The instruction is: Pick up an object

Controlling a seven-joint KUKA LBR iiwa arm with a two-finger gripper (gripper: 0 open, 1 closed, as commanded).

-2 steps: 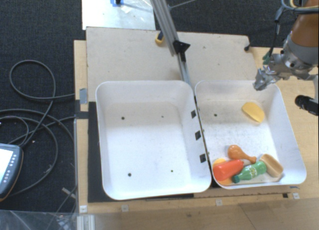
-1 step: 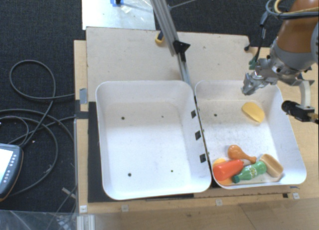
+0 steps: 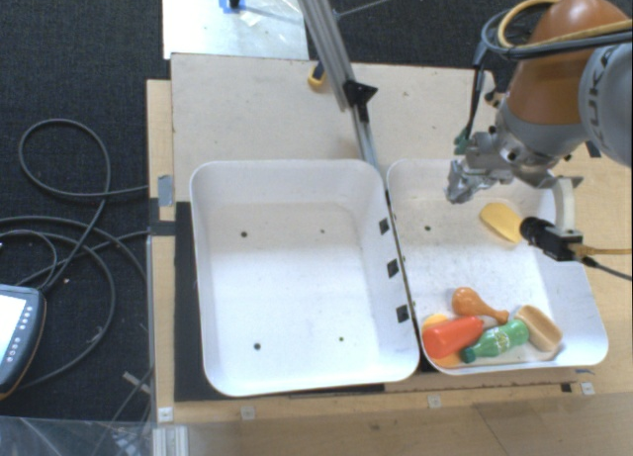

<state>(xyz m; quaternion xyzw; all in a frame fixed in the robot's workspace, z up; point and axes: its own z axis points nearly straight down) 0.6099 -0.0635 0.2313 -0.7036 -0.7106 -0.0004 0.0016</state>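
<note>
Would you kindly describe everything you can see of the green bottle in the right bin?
The green bottle is a small toy, seemingly glossy plastic, with a pale label band around its middle. It lies on its side near the right bin's front edge, its length running slantwise. A red-orange carrot-like toy lies against its left end, and a tan bread-like piece lies right beside its right end. An orange drumstick-shaped toy sits just behind it.

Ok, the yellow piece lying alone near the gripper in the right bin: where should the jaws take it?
Across the narrow middle of the yellow piece, coming straight down. It lies flat and apart from the cluster at the bin's near edge, with bare floor on both long sides. The gripper hangs just beside it.
</note>
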